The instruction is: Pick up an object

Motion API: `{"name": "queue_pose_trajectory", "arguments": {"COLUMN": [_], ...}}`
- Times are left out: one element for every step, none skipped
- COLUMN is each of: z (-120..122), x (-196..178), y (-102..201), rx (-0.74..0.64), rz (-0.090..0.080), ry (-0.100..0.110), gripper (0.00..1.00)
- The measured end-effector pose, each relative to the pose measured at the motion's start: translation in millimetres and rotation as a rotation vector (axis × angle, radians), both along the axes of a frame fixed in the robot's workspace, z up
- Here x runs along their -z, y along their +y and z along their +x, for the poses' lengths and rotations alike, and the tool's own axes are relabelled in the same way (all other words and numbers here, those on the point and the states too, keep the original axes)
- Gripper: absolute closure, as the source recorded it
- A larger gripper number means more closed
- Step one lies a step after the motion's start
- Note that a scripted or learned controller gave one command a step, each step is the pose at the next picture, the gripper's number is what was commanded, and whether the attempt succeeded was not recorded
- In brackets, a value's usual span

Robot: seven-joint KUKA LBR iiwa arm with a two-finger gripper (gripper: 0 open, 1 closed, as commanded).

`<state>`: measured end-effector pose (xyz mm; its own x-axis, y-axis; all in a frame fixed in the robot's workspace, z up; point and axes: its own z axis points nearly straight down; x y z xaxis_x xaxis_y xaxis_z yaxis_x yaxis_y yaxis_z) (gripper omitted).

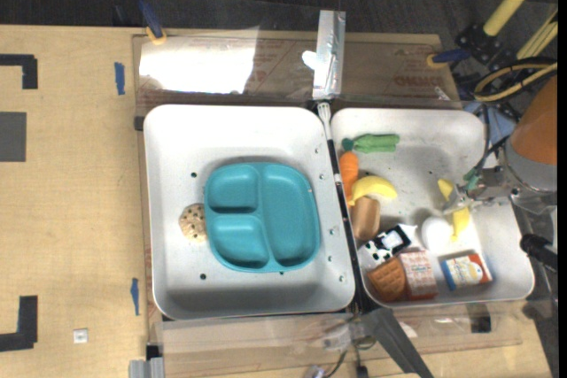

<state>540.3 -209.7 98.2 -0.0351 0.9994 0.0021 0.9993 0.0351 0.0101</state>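
A: What is seen, going from the left?

B: On the tabletop a left bin is found, with a teal divided tray laid in it and a cookie just beside the tray's left edge.

A: And the right bin?

B: Toy food is heaped along its left and near sides: a green pod, a carrot, a banana, a white ball, a small carton.

A: Which step is judged to be in hand?

B: The approach. The claw is held at the bin's right side, near small yellow pieces. Nothing is seen gripped between its fingers; whether they are apart or together cannot be told.

A: What is called for next?

B: Probably a lowering onto one piece, then a closing. The yellow pieces look small and thin, so a clean grip may be missed.
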Motion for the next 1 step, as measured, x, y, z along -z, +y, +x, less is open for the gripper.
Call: {"name": "queue_pose_trajectory", "arguments": {"z": [0.3], "x": [0.8], "y": [3.7], "rx": [-0.004], "rz": [0.007], "ry": [0.004], "gripper": [0.0]}}
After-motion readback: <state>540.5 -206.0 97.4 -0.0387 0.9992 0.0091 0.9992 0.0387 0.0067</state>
